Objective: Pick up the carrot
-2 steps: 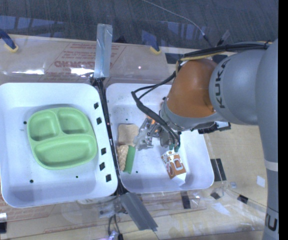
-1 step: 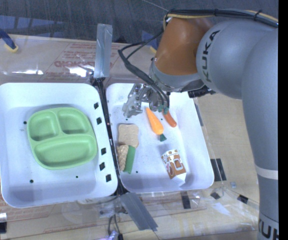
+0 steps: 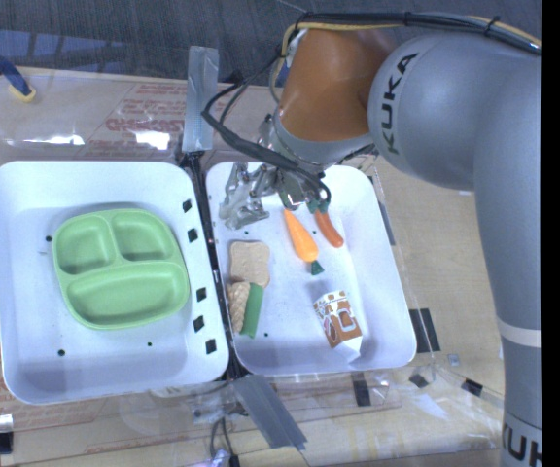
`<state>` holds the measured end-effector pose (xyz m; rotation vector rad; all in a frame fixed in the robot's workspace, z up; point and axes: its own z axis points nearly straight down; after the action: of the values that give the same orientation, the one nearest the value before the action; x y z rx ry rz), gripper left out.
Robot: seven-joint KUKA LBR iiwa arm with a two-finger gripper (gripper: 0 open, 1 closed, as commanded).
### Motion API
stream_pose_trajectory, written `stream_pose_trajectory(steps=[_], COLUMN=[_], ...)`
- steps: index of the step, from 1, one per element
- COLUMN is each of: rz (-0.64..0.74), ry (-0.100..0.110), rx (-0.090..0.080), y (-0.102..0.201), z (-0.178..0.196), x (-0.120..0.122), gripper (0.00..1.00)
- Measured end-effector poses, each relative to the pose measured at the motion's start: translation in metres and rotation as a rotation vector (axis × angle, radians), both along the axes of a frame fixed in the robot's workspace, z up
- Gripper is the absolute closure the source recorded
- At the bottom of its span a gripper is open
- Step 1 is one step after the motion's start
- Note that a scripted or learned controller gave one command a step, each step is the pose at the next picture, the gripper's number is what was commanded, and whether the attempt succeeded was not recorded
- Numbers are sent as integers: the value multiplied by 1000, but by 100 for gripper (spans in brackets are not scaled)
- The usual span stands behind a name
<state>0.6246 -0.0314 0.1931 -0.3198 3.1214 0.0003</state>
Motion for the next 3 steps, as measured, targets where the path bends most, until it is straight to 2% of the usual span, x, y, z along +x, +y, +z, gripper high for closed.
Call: stream_pose_trajectory(steps=[1, 2, 3], rz=[560, 504, 757], ry=[-3, 0, 3], rx=[-3, -1, -1], y=[-7, 21, 50], z=[73, 72, 64], x=[8, 33, -16], gripper=[100, 100, 100])
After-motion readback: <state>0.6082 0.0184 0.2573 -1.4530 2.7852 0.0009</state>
